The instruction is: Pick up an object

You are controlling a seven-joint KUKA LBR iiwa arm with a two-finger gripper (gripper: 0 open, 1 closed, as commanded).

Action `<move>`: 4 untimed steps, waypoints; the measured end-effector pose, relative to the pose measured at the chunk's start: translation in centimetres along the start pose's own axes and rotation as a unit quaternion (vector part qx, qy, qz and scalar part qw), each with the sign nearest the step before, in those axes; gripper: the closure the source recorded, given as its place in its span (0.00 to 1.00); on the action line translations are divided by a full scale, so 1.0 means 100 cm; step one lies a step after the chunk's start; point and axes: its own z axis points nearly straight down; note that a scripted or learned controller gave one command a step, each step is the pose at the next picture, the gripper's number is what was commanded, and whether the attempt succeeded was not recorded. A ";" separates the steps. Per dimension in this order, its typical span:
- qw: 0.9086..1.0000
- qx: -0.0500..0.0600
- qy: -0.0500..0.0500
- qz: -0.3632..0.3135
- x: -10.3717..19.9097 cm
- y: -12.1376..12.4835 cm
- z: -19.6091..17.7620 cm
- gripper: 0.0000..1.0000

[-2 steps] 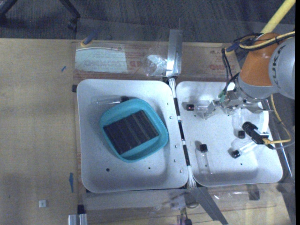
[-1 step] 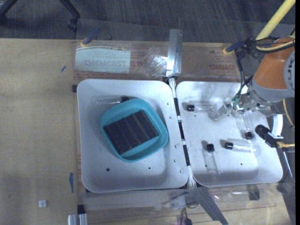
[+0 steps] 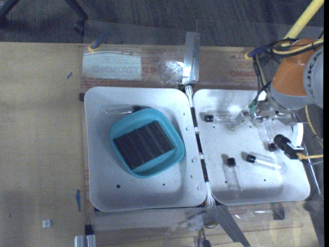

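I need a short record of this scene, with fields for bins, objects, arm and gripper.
left bin: holds a teal tray with a dark ribbed insert; a clear vial lies behind it
right bin: several clear vials with black caps, e.g.
arm: enters from the right, above the right bin's far corner
gripper: over the right bin; finger state unclear

Printing seen on white label point(image 3: 112, 65) lying on bench behind left bin, but too blurred to be read. Faint reddish lettering seen on clear plastic sheet point(image 3: 154, 66) beside label, likewise illegible. No other text, brand, number or sign made out anywhere.
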 end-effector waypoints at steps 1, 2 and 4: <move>1.000 0.000 -0.003 0.013 0.035 0.031 0.002 0.00; 1.000 0.002 -0.002 -0.011 0.022 -0.017 0.001 0.00; 0.999 0.002 -0.001 -0.038 0.003 -0.002 0.002 0.00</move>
